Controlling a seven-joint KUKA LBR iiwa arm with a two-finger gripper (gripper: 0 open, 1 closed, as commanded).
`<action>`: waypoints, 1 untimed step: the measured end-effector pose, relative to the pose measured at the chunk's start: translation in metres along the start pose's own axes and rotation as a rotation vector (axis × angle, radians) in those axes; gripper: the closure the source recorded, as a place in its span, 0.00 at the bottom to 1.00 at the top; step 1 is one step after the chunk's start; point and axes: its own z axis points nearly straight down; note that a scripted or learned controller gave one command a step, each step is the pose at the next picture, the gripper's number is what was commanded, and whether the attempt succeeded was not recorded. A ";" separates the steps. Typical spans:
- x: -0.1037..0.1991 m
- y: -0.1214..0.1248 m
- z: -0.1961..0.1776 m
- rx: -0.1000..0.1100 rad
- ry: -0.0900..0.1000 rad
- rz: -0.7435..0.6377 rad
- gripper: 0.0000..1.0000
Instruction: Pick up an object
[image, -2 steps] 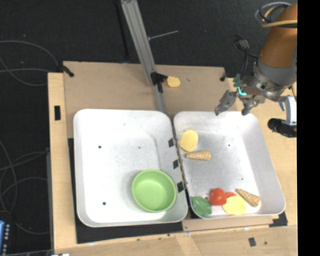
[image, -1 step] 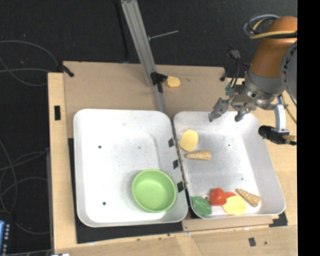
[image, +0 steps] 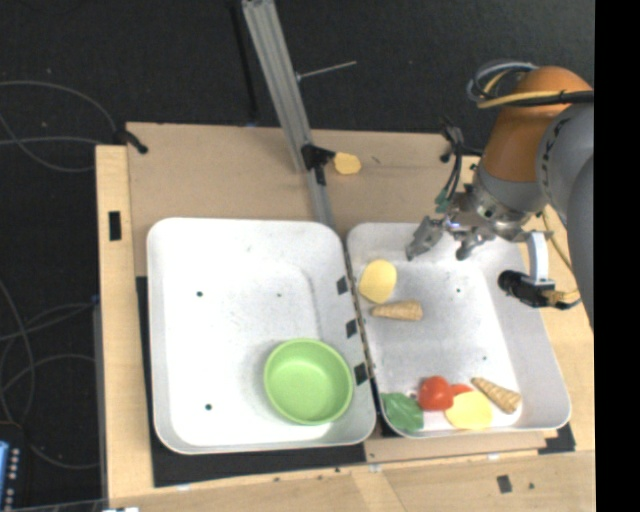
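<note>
**Inspector:** Over the right bin (image: 520, 330), at its far edge, the gripper (image: 441, 243) hangs from the grey arm (image: 520, 150) with its orange band. Its two fingers (image: 421, 241) are spread apart, with nothing between them.

**Clerk:** And the objects available for picking?

**Inspector:** All in that same bin. A pale yellow round piece (image: 378, 281) lies near the wall shared with the left bin, just below and to the left of the gripper, apart from it. A tan cone (image: 398, 312) lies on its side just beneath the round piece, close to it or possibly touching; the view is too coarse to settle that. At the near edge sits a cluster: a green piece (image: 402, 410), a red piece (image: 436, 392) (tomato-like, as far as I can judge), a yellow piece (image: 469, 411) and a second tan cone (image: 497, 394), packed closely together.

**Clerk:** The left bin?

**Inspector:** The left bin (image: 200, 270) holds a green bowl (image: 308, 380), upright, in its near right corner.

**Clerk:** Anything outside the bins?

**Inspector:** A small yellow item (image: 347, 163) rests on the bench (image: 200, 170) beyond the bins, beside the foot of a slanted metal post (image: 280, 80).
</note>
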 end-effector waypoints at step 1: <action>-0.004 0.000 0.063 0.000 0.000 0.001 0.00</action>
